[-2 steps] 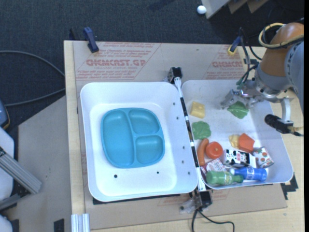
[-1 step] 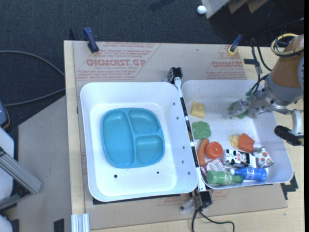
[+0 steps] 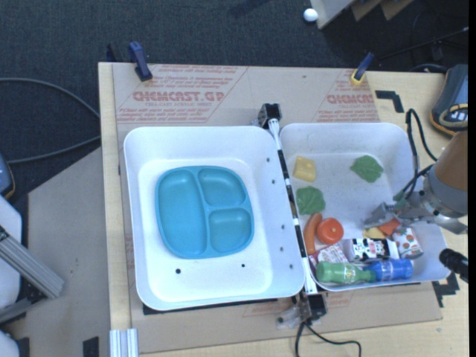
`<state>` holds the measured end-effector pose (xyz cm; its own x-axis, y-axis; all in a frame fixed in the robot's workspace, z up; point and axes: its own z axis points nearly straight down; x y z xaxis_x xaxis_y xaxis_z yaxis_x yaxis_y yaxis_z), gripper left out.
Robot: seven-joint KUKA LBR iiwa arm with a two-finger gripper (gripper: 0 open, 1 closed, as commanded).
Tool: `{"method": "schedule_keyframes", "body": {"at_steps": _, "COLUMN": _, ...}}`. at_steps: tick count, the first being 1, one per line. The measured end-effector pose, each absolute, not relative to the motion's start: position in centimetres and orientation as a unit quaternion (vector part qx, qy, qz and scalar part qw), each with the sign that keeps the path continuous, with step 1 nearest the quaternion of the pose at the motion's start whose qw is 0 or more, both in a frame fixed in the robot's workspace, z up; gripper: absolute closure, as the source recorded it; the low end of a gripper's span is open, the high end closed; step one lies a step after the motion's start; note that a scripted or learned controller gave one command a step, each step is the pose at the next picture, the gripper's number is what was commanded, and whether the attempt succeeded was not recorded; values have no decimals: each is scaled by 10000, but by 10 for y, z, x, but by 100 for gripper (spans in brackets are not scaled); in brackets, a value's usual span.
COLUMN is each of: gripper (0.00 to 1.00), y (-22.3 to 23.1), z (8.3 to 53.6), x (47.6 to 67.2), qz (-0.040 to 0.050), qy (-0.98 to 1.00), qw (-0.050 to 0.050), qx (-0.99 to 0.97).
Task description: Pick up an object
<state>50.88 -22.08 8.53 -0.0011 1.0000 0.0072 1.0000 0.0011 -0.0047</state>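
The end effector (image 3: 383,216) hangs low in the right bin (image 3: 338,136), just right of the orange tomato (image 3: 329,230); I cannot tell its grip. Beyond the tomato lie a green leaf (image 3: 310,198) and a carrot (image 3: 312,233).

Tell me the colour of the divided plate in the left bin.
Light blue: the divided plate shows plainly in the camera view, lying flat in the left bin.
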Motion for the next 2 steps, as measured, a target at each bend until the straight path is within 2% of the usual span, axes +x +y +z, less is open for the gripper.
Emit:
{"method": "schedule_keyframes", "body": {"at_steps": 1, "gripper": 100, "y": -223, "z": 96, "x": 510, "qz": -8, "qy": -7069, "qw": 2, "qx": -7073}}
{"method": "schedule_keyframes", "body": {"at_steps": 2, "gripper": 100, "y": -133, "z": 88, "x": 540, "qz": -3, "qy": -7077, "qw": 1, "qx": -7065}}
